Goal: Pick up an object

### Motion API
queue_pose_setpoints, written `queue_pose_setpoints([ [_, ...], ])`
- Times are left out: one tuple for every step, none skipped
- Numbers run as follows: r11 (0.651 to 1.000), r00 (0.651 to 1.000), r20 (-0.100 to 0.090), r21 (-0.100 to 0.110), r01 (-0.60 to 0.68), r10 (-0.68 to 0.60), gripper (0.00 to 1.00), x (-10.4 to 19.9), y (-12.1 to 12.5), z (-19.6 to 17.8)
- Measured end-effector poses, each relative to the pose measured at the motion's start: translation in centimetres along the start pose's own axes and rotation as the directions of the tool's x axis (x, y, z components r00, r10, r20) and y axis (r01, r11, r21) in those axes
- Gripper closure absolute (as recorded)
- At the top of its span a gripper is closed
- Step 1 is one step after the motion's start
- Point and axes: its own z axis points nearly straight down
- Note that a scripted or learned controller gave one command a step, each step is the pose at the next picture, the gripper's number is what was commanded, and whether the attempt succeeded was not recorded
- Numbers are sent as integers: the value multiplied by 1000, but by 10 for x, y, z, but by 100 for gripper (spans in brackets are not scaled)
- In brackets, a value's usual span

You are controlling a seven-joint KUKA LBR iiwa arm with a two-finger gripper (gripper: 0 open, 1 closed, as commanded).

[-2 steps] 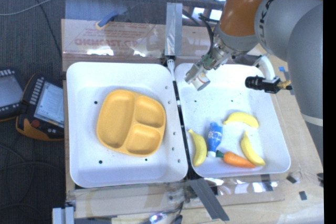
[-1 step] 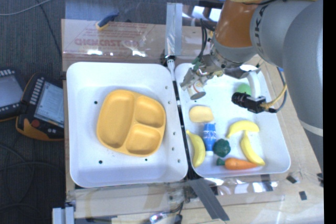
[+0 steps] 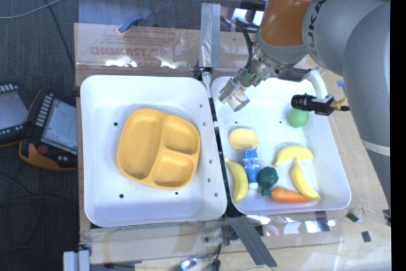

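My gripper (image 3: pixel 233 97) hangs over the far left corner of the right bin (image 3: pixel 330 155), close to the divider between the bins, with nothing visibly in it. Below it in that bin lie a pale yellow lemon (image 3: pixel 243 138), a small blue bottle (image 3: pixel 251 162), a dark green broccoli (image 3: pixel 267 178) and an orange carrot (image 3: pixel 290 195). One banana (image 3: pixel 238 180) rests along the left wall. Two more bananas (image 3: pixel 294 152) (image 3: pixel 304 180) lie to the right. A green lime (image 3: pixel 297 117) sits at the back right, next to a black fitting.
The left bin (image 3: pixel 101 200) holds a yellow divided plate (image 3: pixel 158 148). A teach pendant (image 3: pixel 51 130) lies on the floor at the left. Cardboard and tape (image 3: pixel 139 47) run along the far edge behind the bins. The grey arm (image 3: pixel 355 28) covers the upper right.
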Motion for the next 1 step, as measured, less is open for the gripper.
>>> queue_pose_setpoints([
  [930,930,-3,3,-368,368,100,37,-3,-8],
])
